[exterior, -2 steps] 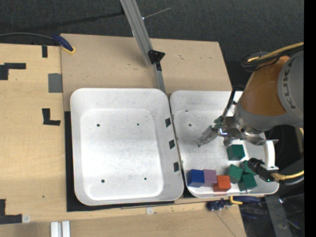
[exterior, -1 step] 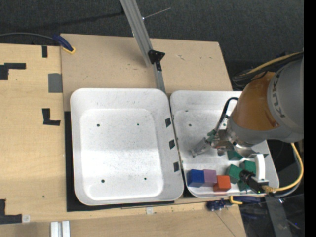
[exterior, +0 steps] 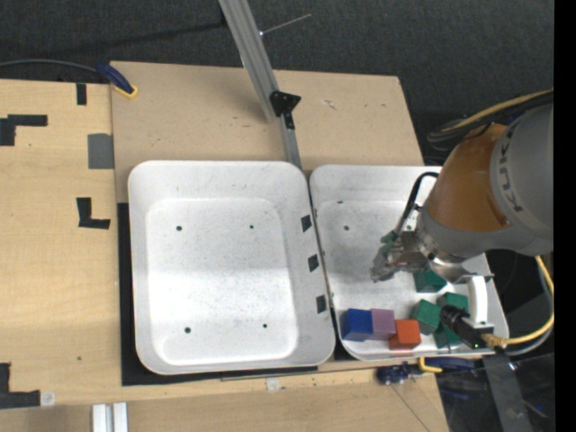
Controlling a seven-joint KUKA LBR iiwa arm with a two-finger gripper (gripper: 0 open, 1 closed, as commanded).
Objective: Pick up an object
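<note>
My gripper (exterior: 389, 264) hangs low over the middle of the right bin (exterior: 360, 196), under the grey and orange arm (exterior: 477, 196) that comes in from the right. Along the bin's near edge lie a blue block (exterior: 357, 323), a lilac block (exterior: 382, 321) and an orange block (exterior: 406, 333) in a row. Green pieces (exterior: 432, 280) lie just right of the gripper, and more green pieces (exterior: 439, 318) sit near the bin's right corner. I see nothing between the fingers; the wrist hides them from above.
The left bin (exterior: 216, 259) stands beside the right one, with black clips on the shared wall. A metal rail (exterior: 256, 52) slants in from the top toward the bins. Cables run by the arm at the right.
</note>
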